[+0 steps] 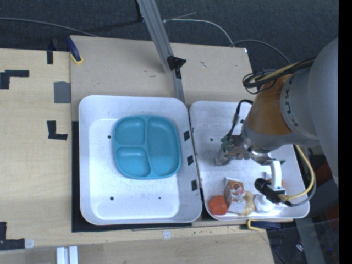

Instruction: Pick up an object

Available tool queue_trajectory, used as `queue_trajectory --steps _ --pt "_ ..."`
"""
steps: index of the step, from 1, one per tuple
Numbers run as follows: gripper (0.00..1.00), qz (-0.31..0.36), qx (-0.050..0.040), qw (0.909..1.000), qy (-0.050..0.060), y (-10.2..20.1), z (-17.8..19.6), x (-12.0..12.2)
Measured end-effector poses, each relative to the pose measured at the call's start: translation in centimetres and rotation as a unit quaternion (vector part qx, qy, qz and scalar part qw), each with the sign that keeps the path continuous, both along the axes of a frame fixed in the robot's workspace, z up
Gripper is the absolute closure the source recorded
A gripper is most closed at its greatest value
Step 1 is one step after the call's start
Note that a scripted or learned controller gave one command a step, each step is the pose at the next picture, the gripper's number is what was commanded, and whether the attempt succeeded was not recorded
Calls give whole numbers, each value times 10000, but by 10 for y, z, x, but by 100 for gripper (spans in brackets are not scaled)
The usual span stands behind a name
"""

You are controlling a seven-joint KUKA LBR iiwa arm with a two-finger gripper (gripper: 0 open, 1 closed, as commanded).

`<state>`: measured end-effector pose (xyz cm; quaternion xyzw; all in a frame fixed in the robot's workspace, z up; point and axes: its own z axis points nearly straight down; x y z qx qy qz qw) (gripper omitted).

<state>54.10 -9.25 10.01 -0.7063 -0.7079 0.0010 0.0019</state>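
We see the end effector (pixel 224 154) lowered onto the floor of the right bin (pixel 212 120); we cannot tell how it is set, and nothing shows in its grip. Just below it, toward the bin's near edge, lie a small carton (pixel 235 194), a red ball (pixel 218 205) touching the carton's left side, and a pale object (pixel 250 202) at its right. Well to its left, in the left bin (pixel 93 147), rests a blue divided plate (pixel 147 146). Both bins sit on the counter (pixel 121 65).
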Motion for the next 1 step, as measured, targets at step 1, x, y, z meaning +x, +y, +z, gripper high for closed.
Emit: queue_trajectory --steps 1 --pt "100 -8 -10 10000 -39 -3 60 -5"
